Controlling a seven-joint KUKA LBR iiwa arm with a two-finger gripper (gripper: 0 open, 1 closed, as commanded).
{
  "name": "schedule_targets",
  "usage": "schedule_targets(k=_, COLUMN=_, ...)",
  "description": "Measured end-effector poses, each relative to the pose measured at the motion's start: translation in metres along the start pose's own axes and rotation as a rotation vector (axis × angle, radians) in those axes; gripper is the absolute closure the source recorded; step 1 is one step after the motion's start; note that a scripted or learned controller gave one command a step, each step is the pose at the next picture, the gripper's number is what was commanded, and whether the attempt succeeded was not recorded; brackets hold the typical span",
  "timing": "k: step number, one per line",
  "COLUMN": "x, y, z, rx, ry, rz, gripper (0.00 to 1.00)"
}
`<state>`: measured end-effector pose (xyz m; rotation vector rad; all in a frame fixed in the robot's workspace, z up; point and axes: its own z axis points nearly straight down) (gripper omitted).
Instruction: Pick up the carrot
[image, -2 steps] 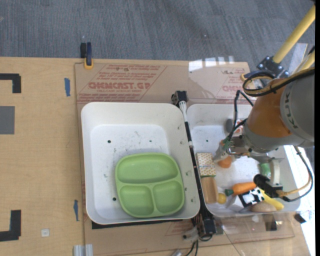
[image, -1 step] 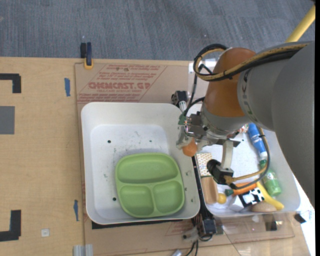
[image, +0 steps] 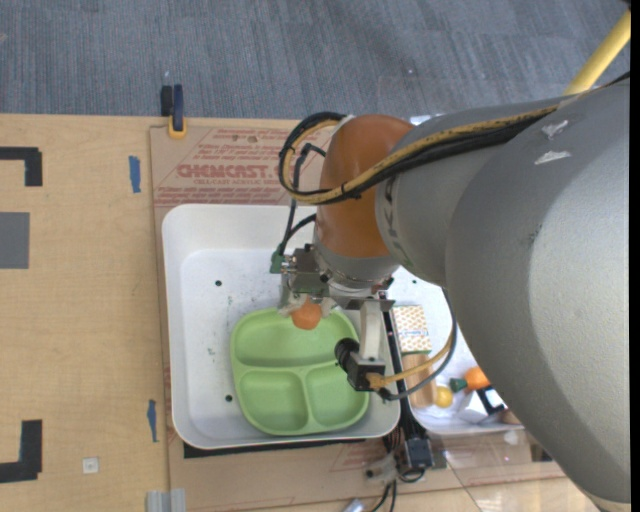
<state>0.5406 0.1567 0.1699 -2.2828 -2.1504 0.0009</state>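
Carrot sits at the upper rim of a green divided plate, at about twelve o'clock on that plate, over its largest compartment. The plate lies in the left white bin, toward the bin's five o'clock quarter. The piece shows as a small orange lump, partly covered from above by the tool.

The gripper stands directly over the carrot, at twelve o'clock from it and in apparent contact or nearly so. The wrist housing and orange band hide the finger tips; how wide they stand, and whether the carrot lies between them, cannot be determined from this angle. No grasp is confirmed.

Handling assessment: the item appears to be a small toy or plastic vegetable, judged light and rigid, with a smooth skin likely to slip under a shallow pinch. Its rounded or tapered form may roll or squirt sideways toward the plate's rim if pressed off-centre. Recommended hold is across the thickest part of the body, fingers straddling the short axis and seated low. The plate is itself light and may shift or lift if caught.

The right bin holds assorted small objects at four o'clock from the plate, well apart from the work.
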Motion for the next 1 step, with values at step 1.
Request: schedule_targets(k=1, x=0.0512, y=-0.0282, z=0.0216, rx=0.007, ry=-0.004, rz=0.149, gripper=1.00)
